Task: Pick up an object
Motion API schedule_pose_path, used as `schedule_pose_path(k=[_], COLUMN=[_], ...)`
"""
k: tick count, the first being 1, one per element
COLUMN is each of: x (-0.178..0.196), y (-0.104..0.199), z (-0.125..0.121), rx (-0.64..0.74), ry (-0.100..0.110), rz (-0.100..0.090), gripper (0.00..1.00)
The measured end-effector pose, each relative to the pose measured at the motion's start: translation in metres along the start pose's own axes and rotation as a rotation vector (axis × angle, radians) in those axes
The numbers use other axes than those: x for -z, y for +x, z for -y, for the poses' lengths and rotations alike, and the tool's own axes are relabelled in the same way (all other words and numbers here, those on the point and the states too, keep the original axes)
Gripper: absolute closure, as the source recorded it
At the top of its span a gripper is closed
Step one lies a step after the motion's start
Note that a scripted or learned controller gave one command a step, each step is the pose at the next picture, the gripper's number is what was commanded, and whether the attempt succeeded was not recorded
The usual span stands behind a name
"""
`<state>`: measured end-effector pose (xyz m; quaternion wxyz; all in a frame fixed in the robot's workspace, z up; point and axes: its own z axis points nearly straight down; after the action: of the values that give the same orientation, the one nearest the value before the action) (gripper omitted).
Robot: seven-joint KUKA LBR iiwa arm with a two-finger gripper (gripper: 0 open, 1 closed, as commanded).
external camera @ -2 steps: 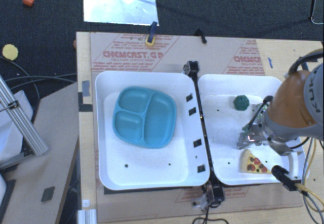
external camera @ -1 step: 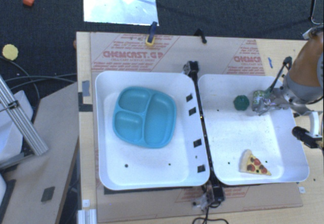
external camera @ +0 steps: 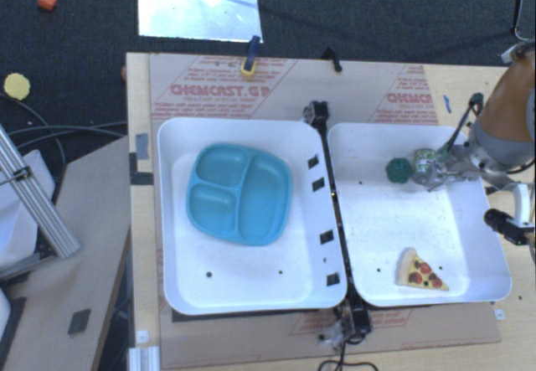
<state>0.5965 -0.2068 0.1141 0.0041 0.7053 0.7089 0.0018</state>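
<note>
While my reach sits low over the right bin, these are my notes on what I might lift.

Gripper: my gripper (external camera: 429, 167) is down in the right bin (external camera: 368, 277), upper middle, its tip just beside the green object; whether my fingers are spread or closed I cannot tell from this slant, and I see nothing between them.

Nearest candidate: a small dark green object (external camera: 399, 169), roundish, lying on the bin floor just left of my tip, touching or nearly so.

How it will handle: I judge it light and rigid or slightly rubbery, a toy-like piece; being rounded, it may roll or squirt sideways if I close off-centre.

Where to take hold: across its widest middle, from above, fingers on opposite sides.

Second candidate: a pizza slice (external camera: 420, 270) near the bin's front edge, well apart from me; flat and low, probably light plastic, harder to get fingers under, best pinched across its narrow width.

Left bin: the left bin (external camera: 180, 281) holds a blue divided plate (external camera: 239, 193); broad, stiff, likely slippery, graspable only at the rim.
</note>
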Motion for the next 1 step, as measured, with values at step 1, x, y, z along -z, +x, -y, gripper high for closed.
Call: schedule_pose_path(k=[1], x=[0.0915], y=[0.0106], z=[0.0804], rx=[-0.007], ry=[0.002], rz=[-0.001], gripper=[1.0])
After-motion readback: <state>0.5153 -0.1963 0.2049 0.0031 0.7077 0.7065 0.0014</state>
